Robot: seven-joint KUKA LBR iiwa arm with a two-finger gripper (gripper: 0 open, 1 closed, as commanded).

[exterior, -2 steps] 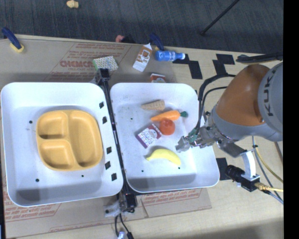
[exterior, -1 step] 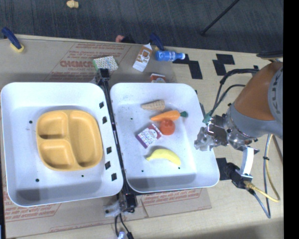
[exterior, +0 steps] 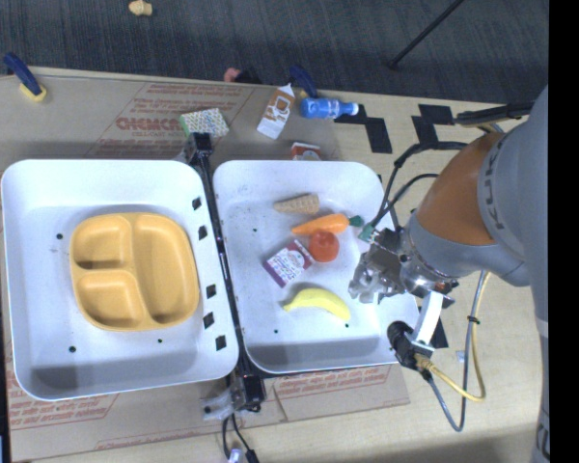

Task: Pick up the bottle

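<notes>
Left to right, fast pass. Left bin [exterior: 19, 258] holds a yellow divided tray [exterior: 133, 268], lying flat near the bin's middle. On the counter [exterior: 96, 114] beyond the bins: a blue clip [exterior: 24, 77] at the far left corner, a small patterned packet [exterior: 204, 122] by the seam between the bins, a small carton [exterior: 277, 110], then the bottle [exterior: 326, 109], blue, lying on its side outside both bins, just past the right bin's far rim. Right bin [exterior: 241, 326] holds a tan cone-shaped piece [exterior: 297, 204], a carrot [exterior: 320, 225], a red round item [exterior: 324, 246] just below the carrot and touching it, a purple packet [exterior: 288, 262] beside that, and a banana [exterior: 317, 302] nearer the front. Gripper [exterior: 374, 280] sits low over the right bin's right edge, well apart from the bottle, near the banana's right end. Nothing shows between the fingers; whether they are apart or together, cannot tell. Grey arm [exterior: 482, 210] with orange band reaches in from the right.
</notes>
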